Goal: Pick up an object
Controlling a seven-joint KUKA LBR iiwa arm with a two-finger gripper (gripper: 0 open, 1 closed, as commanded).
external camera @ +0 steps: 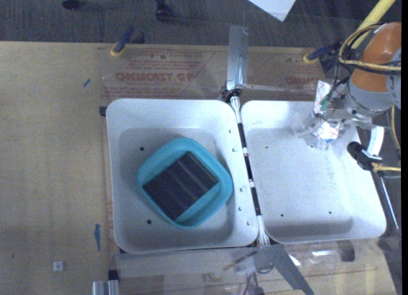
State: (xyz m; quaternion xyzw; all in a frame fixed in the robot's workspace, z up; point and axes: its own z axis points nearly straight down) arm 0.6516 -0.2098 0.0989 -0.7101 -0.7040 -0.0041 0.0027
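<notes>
A light blue, rounded square dish (185, 182) lies in the left bin (121, 128), turned at an angle. A dark ridged slab (180, 185) rests inside it. My gripper (324, 128) hangs over the far right corner of the right bin (306, 192), well away from the dish. Its tip is a pale, blurred shape with small coloured marks. The grey arm with its orange band (376, 48) comes in from the right above it.
A metal divider with cable ties (245, 160) runs between the two bins. Yellow and black cables (366, 64) loop around the wrist. A black part (360, 155) sticks out over the right bin's right rim. Clamps sit at the bench's back edge.
</notes>
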